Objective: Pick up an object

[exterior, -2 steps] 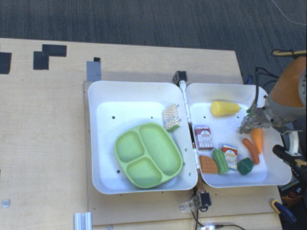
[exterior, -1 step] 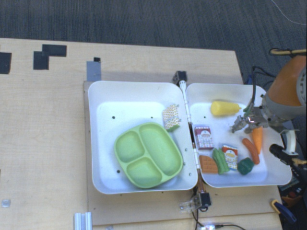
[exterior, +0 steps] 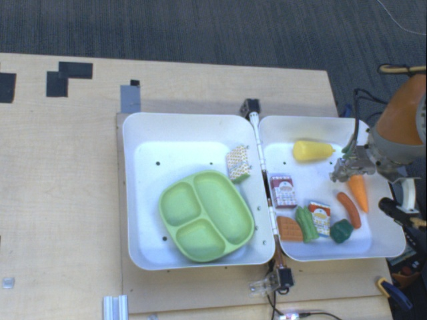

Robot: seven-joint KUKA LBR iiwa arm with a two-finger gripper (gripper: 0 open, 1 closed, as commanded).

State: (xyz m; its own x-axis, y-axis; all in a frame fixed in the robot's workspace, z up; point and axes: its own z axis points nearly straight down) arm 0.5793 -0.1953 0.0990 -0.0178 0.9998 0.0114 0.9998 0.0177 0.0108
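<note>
Seen from the camera view, the gripper (exterior: 345,169) hangs low in the right bin (exterior: 393,249), and whether it is open or closed cannot be told. Just beside it, toward the near right, lies the carrot (exterior: 359,191), its long axis running near-to-far and slightly slanted.

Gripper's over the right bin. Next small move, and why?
Probably straight down onto the carrot. The gripper sits at the carrot's upper end in the right bin, with nothing visibly between its fingers. The sausage lies close beside the carrot, so a short descent seems safer than shifting sideways.
</note>
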